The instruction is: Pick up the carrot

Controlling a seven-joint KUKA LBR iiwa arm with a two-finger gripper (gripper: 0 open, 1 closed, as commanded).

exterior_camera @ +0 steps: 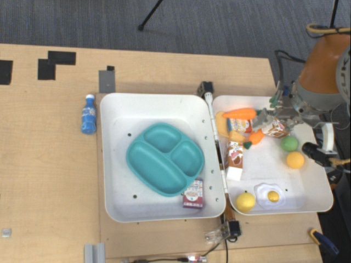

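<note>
The grey arm (329,64) reaches in from the right, its hand (274,116) lowered, wrist bent leftward.

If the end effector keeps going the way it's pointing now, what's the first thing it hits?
Probably the carrot: the end effector points toward the image's left across the right bin, and the carrot lies just ahead. Depth is unclear, so it could pass above.

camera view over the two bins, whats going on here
A grey and orange robot arm reaches in from the right over the right bin, which holds a pile of toy food. Its end effector sits low at the back of that bin, close to the carrot, which lies on the bin floor beside a small carton. Nothing is visibly lifted. The left bin holds a teal divided plate and a small box.
</note>
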